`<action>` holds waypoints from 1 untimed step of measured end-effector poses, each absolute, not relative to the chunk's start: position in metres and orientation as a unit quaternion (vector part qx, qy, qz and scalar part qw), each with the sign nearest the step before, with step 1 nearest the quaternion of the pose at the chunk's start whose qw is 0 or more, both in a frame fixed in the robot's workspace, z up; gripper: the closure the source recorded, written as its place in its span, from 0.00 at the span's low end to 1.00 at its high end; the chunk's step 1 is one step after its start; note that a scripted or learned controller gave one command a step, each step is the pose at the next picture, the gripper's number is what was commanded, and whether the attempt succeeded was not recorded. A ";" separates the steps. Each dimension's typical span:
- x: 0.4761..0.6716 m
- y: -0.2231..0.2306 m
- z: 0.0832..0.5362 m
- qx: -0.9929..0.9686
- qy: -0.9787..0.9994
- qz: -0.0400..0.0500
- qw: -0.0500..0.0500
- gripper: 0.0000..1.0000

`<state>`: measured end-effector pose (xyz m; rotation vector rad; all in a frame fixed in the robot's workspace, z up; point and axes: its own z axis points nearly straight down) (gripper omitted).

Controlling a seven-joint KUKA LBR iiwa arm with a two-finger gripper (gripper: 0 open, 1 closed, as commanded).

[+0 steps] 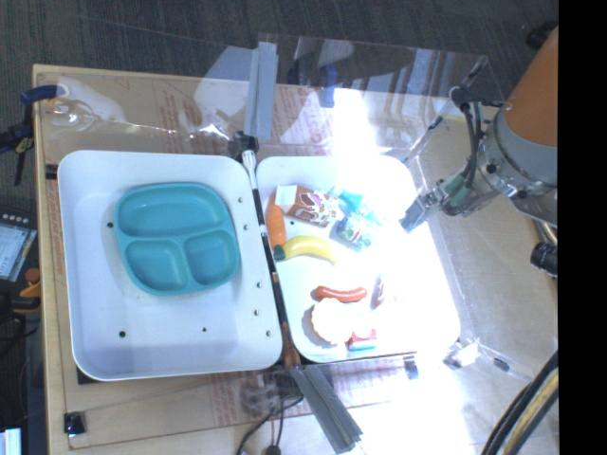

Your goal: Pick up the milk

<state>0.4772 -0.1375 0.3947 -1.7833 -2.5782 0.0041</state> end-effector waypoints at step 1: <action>0.477 -0.138 0.395 -0.569 -0.822 0.001 0.003 0.00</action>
